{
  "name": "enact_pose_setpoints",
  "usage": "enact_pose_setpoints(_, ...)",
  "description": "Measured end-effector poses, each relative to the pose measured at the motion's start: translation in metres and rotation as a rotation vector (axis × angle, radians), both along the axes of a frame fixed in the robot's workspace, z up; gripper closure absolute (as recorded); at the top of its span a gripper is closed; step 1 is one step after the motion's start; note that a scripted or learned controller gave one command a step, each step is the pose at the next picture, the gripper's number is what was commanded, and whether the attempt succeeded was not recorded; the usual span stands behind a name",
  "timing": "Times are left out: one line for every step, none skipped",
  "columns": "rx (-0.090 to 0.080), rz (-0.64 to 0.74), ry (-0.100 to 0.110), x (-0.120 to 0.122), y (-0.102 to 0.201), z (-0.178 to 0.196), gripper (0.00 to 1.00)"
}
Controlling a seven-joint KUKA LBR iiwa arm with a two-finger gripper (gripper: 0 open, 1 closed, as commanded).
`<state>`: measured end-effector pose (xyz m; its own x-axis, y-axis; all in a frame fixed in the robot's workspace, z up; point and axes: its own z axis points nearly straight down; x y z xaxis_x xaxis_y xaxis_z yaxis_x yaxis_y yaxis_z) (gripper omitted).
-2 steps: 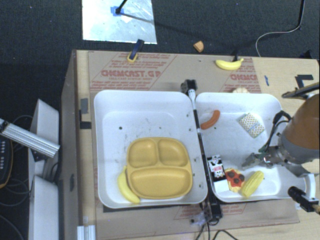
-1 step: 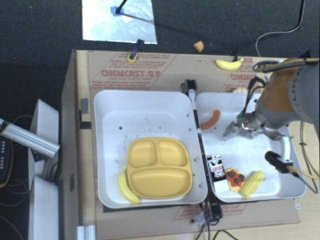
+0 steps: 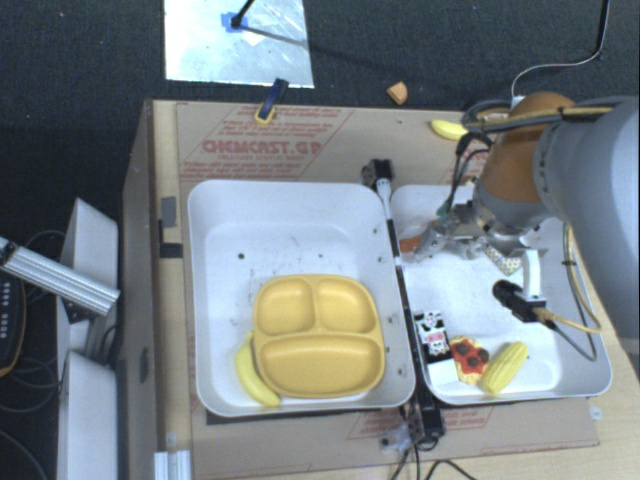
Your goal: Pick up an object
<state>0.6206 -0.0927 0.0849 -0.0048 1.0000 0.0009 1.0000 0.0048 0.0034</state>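
A single fixed camera is looking down at a slant on two white bins (image 3: 300, 198) from above.

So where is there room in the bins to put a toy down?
Left bin: bare floor behind the yellow tray, up to the far wall. Right bin: crowded, with the gripper at the back, corn and small toys at the front.

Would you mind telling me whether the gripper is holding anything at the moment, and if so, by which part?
It cannot be told: the two-finger gripper hangs low in the right white bin, hidden under the wrist.
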Motion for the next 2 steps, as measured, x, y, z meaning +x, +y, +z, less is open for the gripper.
enact_pose_setpoints(-0.002, -0.003, 0.012, 0.046, 0.007, -0.001, 0.0)
enact_pose_setpoints(-0.003, -0.003, 0.008, 0.047, -0.028, -0.001, 0.0)
